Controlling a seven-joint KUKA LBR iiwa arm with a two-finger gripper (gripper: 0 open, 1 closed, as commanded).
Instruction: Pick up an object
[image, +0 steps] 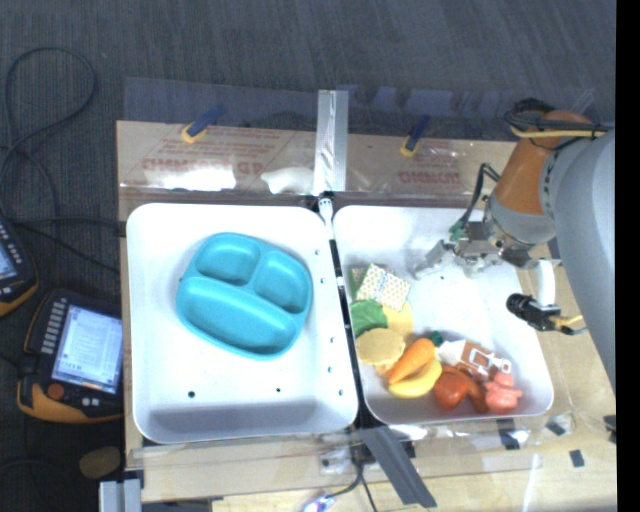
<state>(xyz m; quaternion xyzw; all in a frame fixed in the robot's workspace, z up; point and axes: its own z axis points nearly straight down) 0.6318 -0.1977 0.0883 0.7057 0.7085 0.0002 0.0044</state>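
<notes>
Tool (440, 256) hangs over the far end of the right bin (520, 400), above bare white floor; whether it is released or clenched cannot be told. Toy food sits piled at that bin's near-left: carrot (412, 360), banana (420, 382), tomato (452, 390), checkered packet (384, 286). Blue divided tray (245, 292) lies mid left bin (150, 400); red lettering on the cardboard (190, 160) behind is illegible.
</notes>
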